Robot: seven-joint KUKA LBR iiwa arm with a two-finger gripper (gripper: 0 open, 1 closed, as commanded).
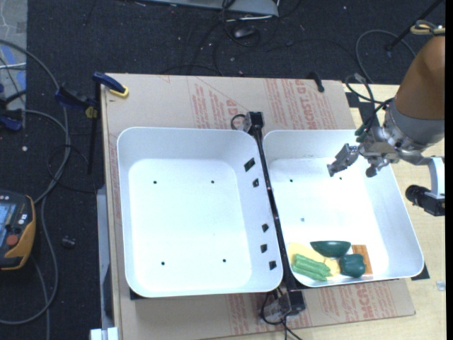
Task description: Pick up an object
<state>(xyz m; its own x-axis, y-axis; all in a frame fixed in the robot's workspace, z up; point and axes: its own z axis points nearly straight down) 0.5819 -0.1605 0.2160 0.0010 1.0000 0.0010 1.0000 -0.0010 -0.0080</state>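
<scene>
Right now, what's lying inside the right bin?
In the right bin, near its front edge: a dark green bowl, a ridged green piece, a teal lump, over yellow and orange pieces, partly covered.

Cardboard-topped bench (297, 98), two white bins (134, 211)

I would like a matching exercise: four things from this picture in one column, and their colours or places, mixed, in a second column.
Things:
1. dark green bowl
2. light green ridged object
3. pincer
4. clamp

Descriptions:
A. above the far part of the right bin
B. on the board's far left corner
C. right bin, just right of the divider
D. right bin's near end, beside an orange piece

Pairs: 1-D, 2-C, 3-A, 4-B
</scene>
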